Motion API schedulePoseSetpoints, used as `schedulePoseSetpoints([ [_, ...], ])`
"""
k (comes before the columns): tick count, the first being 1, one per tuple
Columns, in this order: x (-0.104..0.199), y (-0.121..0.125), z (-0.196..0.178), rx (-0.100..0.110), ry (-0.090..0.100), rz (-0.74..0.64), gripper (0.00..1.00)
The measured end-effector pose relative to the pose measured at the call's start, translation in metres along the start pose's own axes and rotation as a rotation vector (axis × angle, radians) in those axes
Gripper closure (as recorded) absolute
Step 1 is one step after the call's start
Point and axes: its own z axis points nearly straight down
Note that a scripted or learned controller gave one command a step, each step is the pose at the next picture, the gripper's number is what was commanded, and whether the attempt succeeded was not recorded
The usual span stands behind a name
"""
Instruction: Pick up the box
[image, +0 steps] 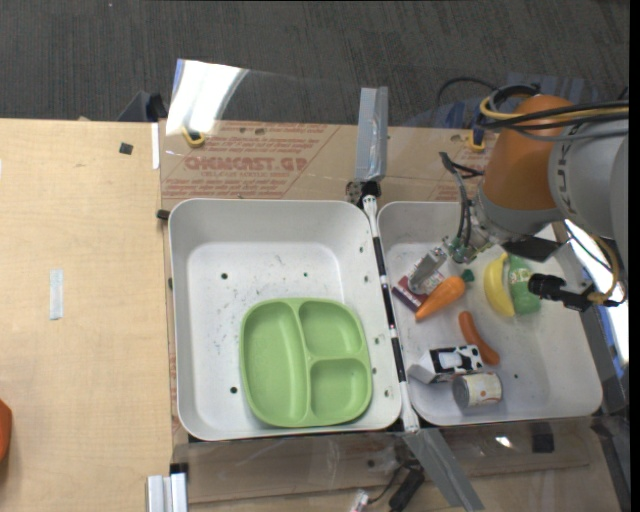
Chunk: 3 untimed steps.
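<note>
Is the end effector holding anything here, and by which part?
Cannot be told: the end effector sits low in the right bin, apart from the box.

- left bin (200, 300): white, dark specks on floor
- divided plate (305, 362): light green, plain, in the left bin
- right bin (560, 390): white
- box (456, 359): black with white patches, right of the plate
- carrot (441, 297): orange, above the box
- smaller piece (479, 338): orange-red, just right of the box
- cup (478, 390): off-white, reddish mark, below the box
- banana (497, 281): yellow, up-right of the box
- arm (530, 160): grey, orange band
- tabletop (80, 300): pale wood
- cardboard (260, 160): brown, red lettering
</note>
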Motion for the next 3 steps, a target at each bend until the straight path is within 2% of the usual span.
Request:
schedulePoseSetpoints([
  [1, -0.02, 0.027, 0.001, 0.006, 0.004, 0.035, 0.0],
  [2, -0.011, 0.009, 0.0, 0.0, 0.0, -0.107, 0.0],
  [3, -0.017, 0.016, 0.001, 0.002, 0.003, -0.123, 0.0],
])
